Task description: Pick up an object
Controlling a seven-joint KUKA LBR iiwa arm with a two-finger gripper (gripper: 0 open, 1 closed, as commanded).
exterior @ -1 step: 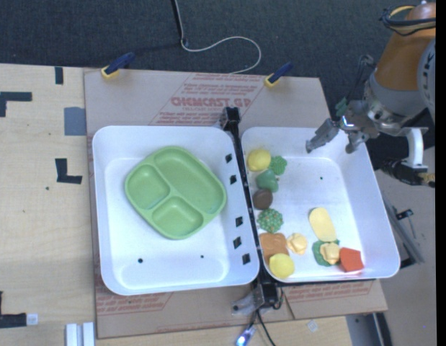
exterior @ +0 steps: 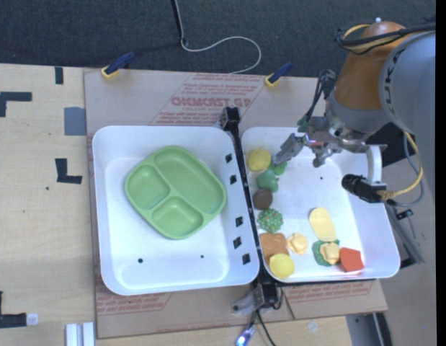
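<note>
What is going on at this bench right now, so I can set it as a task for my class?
A grey and orange robot arm reaches in from the right over the right bin, which holds a scatter of small toy foods. Its pincer hovers open above the bin's upper part, near a yellow ball, with nothing between its fingers. The left bin holds a green divided tray. Nothing has been picked up yet.
</note>
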